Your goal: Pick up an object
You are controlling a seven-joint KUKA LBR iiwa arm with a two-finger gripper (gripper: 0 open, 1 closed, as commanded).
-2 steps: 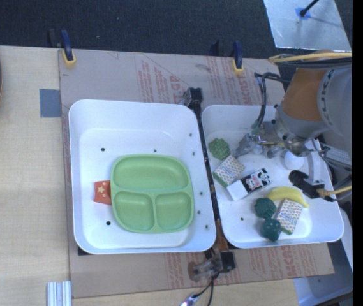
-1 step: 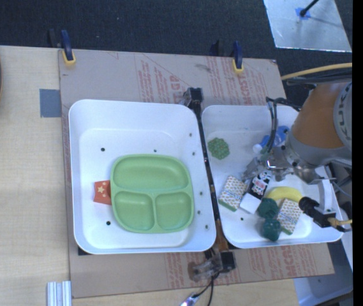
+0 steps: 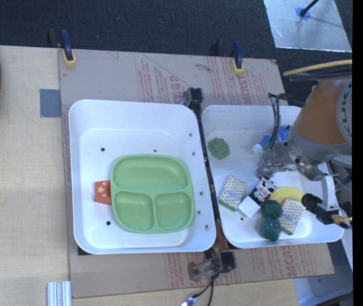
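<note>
the end effector (image 3: 269, 168), its state impossible to tell, hangs in the right bin (image 3: 232, 116) just above a banana (image 3: 288, 193) and dice (image 3: 263, 189).

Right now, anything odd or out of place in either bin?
Nothing damaged or spilled. One oddity: a small red block sits wedged beside the green divided tray in the left bin, apart from the jumble in the right bin below the hand.
</note>
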